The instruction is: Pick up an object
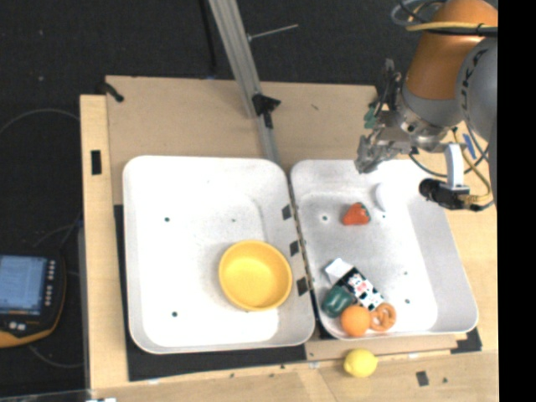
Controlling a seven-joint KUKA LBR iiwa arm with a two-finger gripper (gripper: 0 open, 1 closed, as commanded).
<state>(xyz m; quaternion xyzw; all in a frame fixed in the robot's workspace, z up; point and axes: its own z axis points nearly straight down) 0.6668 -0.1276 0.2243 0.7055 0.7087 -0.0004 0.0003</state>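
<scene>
The claw hovers over the right bin's far rim; how it stands cannot be told. Below it, apart, lies a small red lumpy object, its long axis running roughly left-right. Farther below cluster an orange ball, a pretzel-shaped piece and a patterned box.

The grey arm with its orange band is cut off by the right edge. Its dark two-finger hand is too small and dim to read. Well below the hand, a white-and-black patterned box partly hides a dark green piece of unclear shape.
</scene>
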